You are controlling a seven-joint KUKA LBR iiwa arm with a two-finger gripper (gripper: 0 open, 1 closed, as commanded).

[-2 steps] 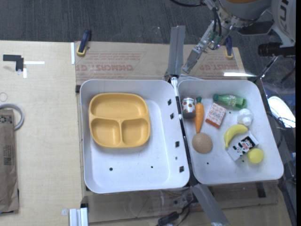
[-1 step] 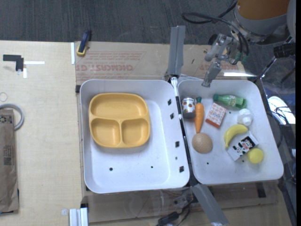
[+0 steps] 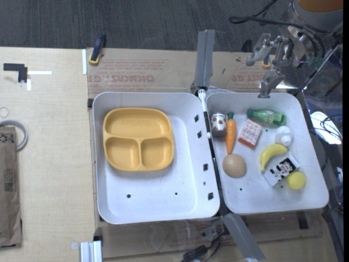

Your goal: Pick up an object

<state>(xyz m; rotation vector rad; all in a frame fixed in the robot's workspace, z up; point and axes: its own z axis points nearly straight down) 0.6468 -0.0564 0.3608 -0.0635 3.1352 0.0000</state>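
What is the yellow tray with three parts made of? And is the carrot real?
The yellow three-part tray looks like moulded plastic: one even colour, smooth matte surface, rounded edges. The small orange carrot with a green top is probably a plastic toy, since its colour is very uniform, though the picture cannot settle that.

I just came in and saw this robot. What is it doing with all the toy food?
The robot's gripper hangs above the far edge of the right bin, with nothing between its fingers. It is meant to pick something up but has not yet. That bin holds a carrot, a banana, a green bottle, a small can, a brown egg-shaped thing, a yellow ball and a few small packets. The left bin holds a yellow divided tray.
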